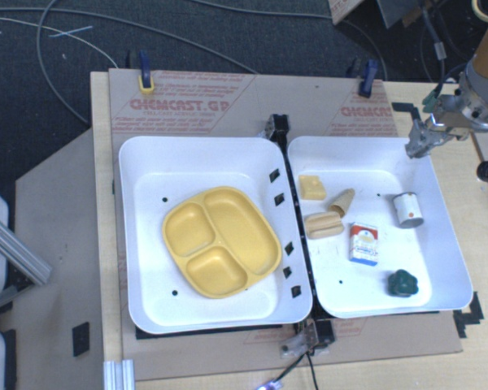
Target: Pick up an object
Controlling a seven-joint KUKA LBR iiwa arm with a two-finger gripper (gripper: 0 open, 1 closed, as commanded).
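The left bin (pixel 134 218), a shallow glossy white plastic tray with rounded corners, carries a smooth yellow plate (pixel 220 240) moulded into three compartments; it sits near the bin's centre, turned so its long side runs from ten toward four o'clock. A black strip with small clips divides it from the right bin (pixel 447 250), the same white plastic. Inside that one, a pale yellow block (pixel 312 187) lies toward ten o'clock, with a tan tapered piece (pixel 341 201) just beside it and a beige bread-like roll (pixel 324 225) below, touching or nearly touching the tapered piece. Next comes a small flat carton (pixel 363 244), white, red and blue, near the centre, then a short silvery can (pixel 407 210) lying on its side toward two o'clock, and a lumpy dark green thing (pixel 403 283) at five o'clock. The metal gripper (pixel 421 140) hangs over the right bin's one o'clock corner, apart from every object and holding nothing; whether its tips are spread or pressed together, I cannot tell.
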